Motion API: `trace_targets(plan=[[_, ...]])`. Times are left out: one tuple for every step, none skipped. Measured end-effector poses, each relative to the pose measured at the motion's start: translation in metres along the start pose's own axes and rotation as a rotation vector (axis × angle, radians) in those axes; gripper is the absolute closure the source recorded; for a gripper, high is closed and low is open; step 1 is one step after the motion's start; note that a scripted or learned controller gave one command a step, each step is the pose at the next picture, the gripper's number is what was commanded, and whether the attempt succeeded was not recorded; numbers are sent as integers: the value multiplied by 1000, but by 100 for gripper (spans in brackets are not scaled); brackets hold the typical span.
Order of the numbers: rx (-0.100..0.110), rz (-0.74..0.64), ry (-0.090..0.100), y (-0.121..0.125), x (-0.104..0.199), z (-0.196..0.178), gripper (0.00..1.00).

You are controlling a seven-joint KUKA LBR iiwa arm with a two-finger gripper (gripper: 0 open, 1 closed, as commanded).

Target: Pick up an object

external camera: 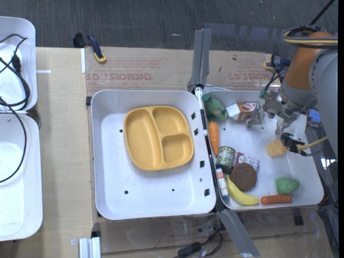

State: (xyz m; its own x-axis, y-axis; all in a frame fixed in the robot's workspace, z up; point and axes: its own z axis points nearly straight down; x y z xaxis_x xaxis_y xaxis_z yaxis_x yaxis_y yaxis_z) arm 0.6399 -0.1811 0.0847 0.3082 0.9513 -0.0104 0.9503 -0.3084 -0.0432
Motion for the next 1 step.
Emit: trace_targets(plan=[[30,272,-2,-4,17,-4,0]])
